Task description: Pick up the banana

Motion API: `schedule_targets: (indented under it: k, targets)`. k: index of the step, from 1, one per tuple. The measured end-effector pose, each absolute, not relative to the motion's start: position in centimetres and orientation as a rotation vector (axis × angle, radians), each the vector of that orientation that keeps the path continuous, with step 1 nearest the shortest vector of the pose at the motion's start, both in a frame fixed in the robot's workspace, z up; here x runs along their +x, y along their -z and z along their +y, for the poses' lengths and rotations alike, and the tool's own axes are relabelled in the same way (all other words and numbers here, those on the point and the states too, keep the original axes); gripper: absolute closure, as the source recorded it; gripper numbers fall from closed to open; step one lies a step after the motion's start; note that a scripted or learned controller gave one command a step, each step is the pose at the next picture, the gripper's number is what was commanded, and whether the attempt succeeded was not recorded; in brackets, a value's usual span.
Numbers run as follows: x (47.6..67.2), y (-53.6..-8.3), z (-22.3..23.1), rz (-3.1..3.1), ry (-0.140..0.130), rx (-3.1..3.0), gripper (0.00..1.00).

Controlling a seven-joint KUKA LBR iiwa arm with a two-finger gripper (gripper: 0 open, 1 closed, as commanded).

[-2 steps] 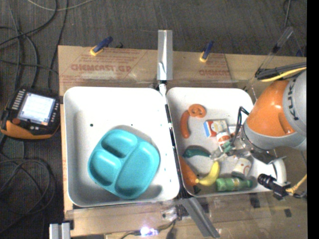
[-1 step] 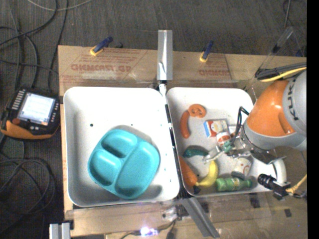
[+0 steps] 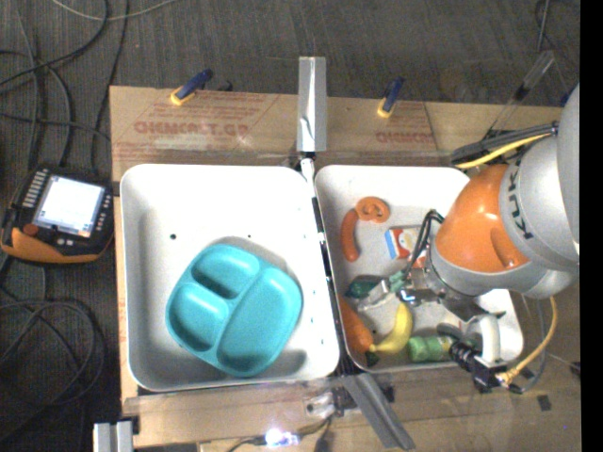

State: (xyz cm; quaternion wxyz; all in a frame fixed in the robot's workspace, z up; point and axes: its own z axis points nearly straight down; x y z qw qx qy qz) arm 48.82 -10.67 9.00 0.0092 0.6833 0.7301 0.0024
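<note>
2 white bins side by side on the worktop (image 3: 141,135). Left bin (image 3: 141,196) carries a teal divided tray (image 3: 236,307), tilted, near the bin's front.

Right bin (image 3: 415,177) is cluttered. Banana (image 3: 396,332) lies near the front, curved, its lower end toward the front wall. An orange carrot-like piece (image 3: 354,328) lies just left of it, touching or nearly so. A green item (image 3: 429,348) lies just right of the banana's lower end. Farther back: a sausage (image 3: 350,234), an orange ring (image 3: 373,209), and a white card with red and blue print (image 3: 402,243).

Arm (image 3: 490,234) reaches in from the right, orange band over the bin's right half. Gripper (image 3: 407,290) sits low, just above the banana's upper end, among dark green and grey scraps. Cannot tell whether the gripper is parted or closed, or whether it touches the banana.

A pendant (image 3: 61,213) lies left of the bins.
</note>
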Motion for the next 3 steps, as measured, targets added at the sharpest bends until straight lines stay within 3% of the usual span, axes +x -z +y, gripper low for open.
schedule_targets:
  k: [1, 2, 3]
  targets:
    - [48.8, -9.0, -10.7, 2.281, -0.008, 2.134, 0.0]
    - [48.9, -9.9, -10.6, 2.281, -0.009, 2.134, 1.0]
    - [56.0, -18.3, -7.4, 2.076, 0.008, 2.357, 1.0]
